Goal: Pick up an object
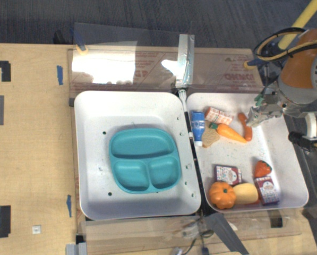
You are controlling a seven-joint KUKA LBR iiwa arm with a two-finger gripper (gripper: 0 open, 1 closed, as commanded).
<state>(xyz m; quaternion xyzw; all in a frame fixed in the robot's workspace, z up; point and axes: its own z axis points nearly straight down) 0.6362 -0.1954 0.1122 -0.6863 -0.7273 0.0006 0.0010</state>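
The arm reaches in over the right bin (301, 193) at its far right corner. Its gripper (258, 114) hangs beside a toy carrot (231, 133); I cannot tell its grip state.

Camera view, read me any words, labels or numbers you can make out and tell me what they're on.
None can be read.
Clear panel behind the bins: reddish print, too blurred to read.
Blue tube: label too small.
Pale carton: red markings, unreadable.
Dark red packet: label blurred.
Purple box: label too small.
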